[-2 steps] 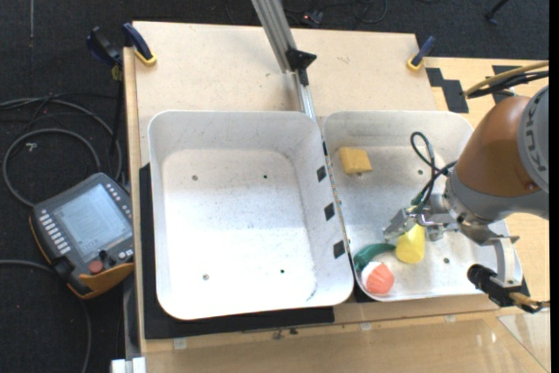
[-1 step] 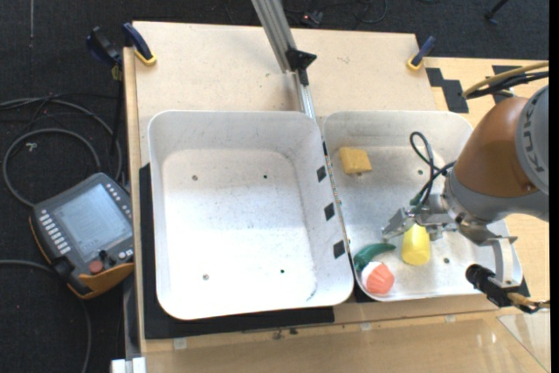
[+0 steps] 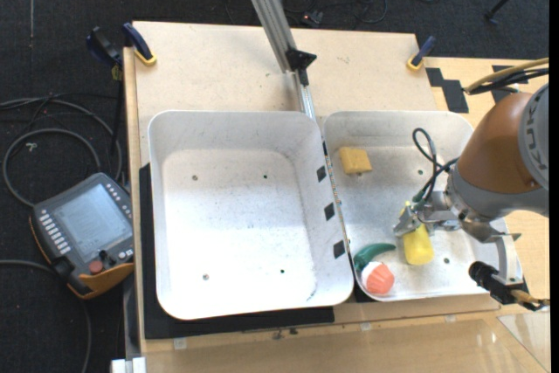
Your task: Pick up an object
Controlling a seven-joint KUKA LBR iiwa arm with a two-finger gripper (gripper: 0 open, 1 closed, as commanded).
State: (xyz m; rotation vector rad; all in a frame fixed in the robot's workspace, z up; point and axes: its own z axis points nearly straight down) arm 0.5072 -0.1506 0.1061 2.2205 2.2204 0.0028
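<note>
In the right bin (image 3: pixel 454 128) lie a tan block (image 3: pixel 355 160), a yellow object (image 3: pixel 419 247), a green piece (image 3: pixel 373 252) and an orange-red object (image 3: pixel 379 279). The arm, grey with an orange band (image 3: pixel 498 155), reaches in from the right. My gripper (image 3: pixel 416 220) sits low in the right bin, directly over the upper end of the yellow object and touching or nearly touching it. The gripper's body hides the top of the yellow object. The green piece and the orange-red object lie just left of it, near the bin's front corner.
The left bin (image 3: pixel 175 135) stands beside the right one, sharing a raised wall (image 3: pixel 330 196). A slanted metal pole (image 3: pixel 266 0) rises behind the bins. A black cable (image 3: pixel 425 144) loops over the right bin. A teach pendant (image 3: pixel 83 227) lies left of the bench.
</note>
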